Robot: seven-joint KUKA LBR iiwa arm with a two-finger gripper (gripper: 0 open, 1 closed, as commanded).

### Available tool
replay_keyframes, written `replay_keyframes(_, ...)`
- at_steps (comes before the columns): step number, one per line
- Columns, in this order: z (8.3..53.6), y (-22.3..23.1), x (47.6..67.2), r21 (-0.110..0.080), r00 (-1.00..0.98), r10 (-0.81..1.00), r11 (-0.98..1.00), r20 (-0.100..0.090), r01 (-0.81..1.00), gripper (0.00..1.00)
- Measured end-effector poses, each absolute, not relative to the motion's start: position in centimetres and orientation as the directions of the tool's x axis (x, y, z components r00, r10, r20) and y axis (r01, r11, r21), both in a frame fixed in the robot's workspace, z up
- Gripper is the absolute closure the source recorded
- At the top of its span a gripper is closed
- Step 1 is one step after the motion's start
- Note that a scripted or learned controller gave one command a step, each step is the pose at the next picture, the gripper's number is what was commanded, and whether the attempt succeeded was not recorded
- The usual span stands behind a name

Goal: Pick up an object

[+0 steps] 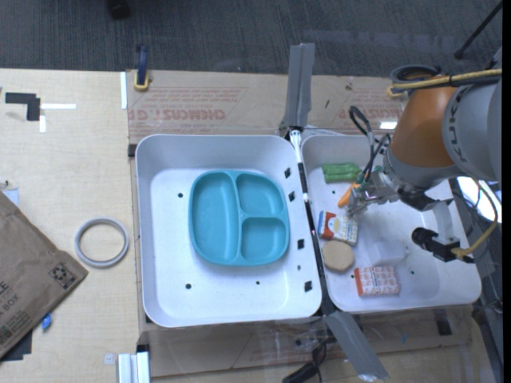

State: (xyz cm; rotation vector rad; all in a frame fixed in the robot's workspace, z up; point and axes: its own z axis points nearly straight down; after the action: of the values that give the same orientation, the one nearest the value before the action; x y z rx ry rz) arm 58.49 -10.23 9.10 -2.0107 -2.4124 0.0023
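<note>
Orange carrot [346,196] just at the jaws [357,199], right bin [447,294], ten o'clock corner. Cannot tell jaw opening or any hold. Nothing lifted yet; grab and raise left. Carton [338,227] at six o'clock.

Smooth white plastic with a soft sheen for both bins: left [156,238], right [447,290]. Glossy turquoise plastic in the divided plate [239,217]. Printed, slightly shiny card on the small carton [338,227] and the red-and-white packet [376,280]. Matt tan, cork-like face on the round disc [338,255]. Glossy green on the block [341,171]. Pale, matt wood on the bench [64,182]; brown corrugated cardboard [215,102] behind the bins, rough and printed red. Translucent plastic on the tape roll [101,241]. Satin grey and glossy orange shell on the arm [447,130]. Black rubbery cables [363,126].
</note>
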Motion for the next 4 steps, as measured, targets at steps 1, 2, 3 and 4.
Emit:
replay_keyframes(1,16.1,-11.7,52.0,-0.001,-0.219,0.976,0.219,0.0,0.976,0.0)
replay_keyframes(2,10.7,-11.3,51.1,-0.002,-0.356,0.934,0.356,0.001,0.934,0.0)
replay_keyframes(3,19.1,-8.8,53.8,0.0,-0.492,0.87,0.492,0.0,0.87,0.0)
replay_keyframes(4,13.4,-10.8,58.4,0.0,-0.427,0.904,0.427,-0.001,0.904,0.0)
